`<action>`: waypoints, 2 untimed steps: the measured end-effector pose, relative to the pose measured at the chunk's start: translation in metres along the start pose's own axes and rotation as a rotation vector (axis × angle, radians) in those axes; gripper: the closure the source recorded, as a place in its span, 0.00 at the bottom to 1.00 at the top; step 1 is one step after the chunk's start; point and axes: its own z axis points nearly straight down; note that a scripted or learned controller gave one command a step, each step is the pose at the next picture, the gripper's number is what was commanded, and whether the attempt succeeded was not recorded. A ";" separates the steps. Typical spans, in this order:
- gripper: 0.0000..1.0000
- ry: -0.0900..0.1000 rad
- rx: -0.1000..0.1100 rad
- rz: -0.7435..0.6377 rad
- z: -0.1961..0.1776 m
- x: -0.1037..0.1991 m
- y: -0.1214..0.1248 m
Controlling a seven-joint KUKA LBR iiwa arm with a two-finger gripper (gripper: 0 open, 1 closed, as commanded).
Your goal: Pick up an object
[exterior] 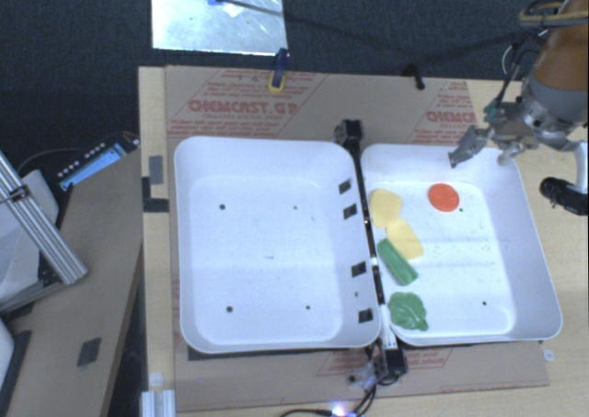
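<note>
I have the gripper (485, 146) hovering over the back rim of the right bin (515, 249), fingers spread apart with nothing between them; the two fingertips show separately, one toward the bin's middle, one toward the arm. The candidates all lie in that bin: an orange disc (444, 197) nearest the gripper, just forward of it; two yellow pieces (386, 206) and (405, 242) along the left wall; a green oblong piece (397, 261) touching the lower yellow one; and a leafy green piece (408, 310) near the front corner. The left bin (267, 240) holds no objects. I judge this to be the approach step: nothing has been grasped yet. Next move, in my view: carry the open fingers forward over the orange disc, which sits apart from the others, then descend to straddle it. It looks flat, so the fingers may need to reach nearly to the bin floor. Readable text: the cardboard sheet (239, 102) under the bins is printed "CHEMCAST GP" in red, repeated near the right.
</note>
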 end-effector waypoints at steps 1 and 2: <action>0.00 0.003 0.000 -0.010 0.041 0.111 0.030; 0.00 0.001 0.001 -0.004 0.039 0.152 0.029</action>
